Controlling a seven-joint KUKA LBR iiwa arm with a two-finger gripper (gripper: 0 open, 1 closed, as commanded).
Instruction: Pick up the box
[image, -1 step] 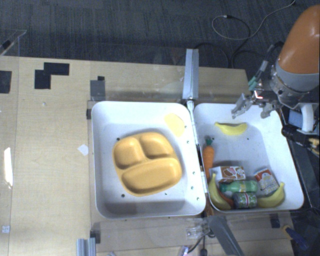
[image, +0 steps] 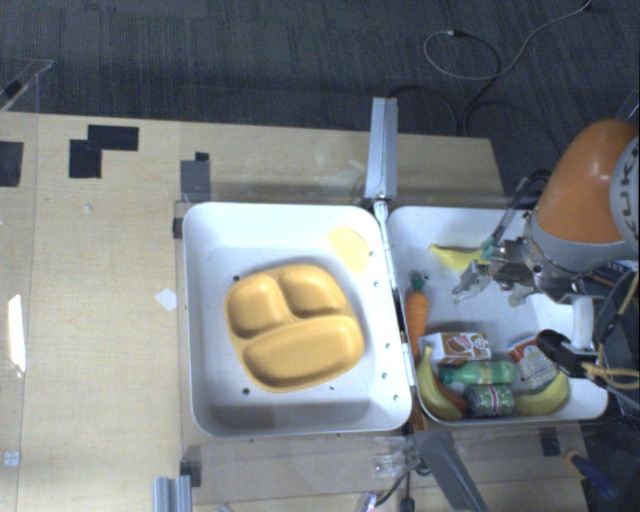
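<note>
The box is a small carton with a red and white printed face, lying in the right bin near its front, just above a green bottle. My gripper hangs over the middle of the right bin, above and slightly right of the box, apart from it. Its fingers point left and down with nothing between them. The arm's orange band is at the right edge.
A carrot lies along the right bin's left wall. A banana, green bottle, can and packet crowd the front. A yellow piece lies behind the gripper. The left bin holds a yellow divided tray.
</note>
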